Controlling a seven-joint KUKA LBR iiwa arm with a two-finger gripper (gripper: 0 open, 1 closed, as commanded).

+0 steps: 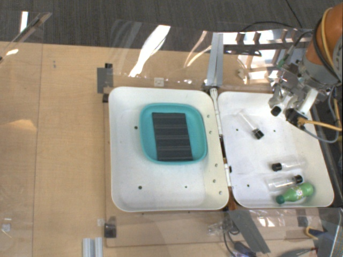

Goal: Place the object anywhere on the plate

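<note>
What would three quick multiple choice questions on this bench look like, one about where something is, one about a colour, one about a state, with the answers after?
1. Where does the teal plate lie?
A. In the left bin
B. In the right bin
C. On the bare bench

2. What colour is the small bottle in the right bin's near corner?
A. Red
B. Green
C. Yellow

3. How does the dark ridged pad stand?
A. Leaning on the bin wall
B. Hanging from the claw
C. Lying flat on the plate

Answers: 1 A, the plate sits inside the left bin's rim. 2 B, its body is bright green. 3 C, the plate's teal rim shows all round it, and the claw is over the right bin's far side.
</note>
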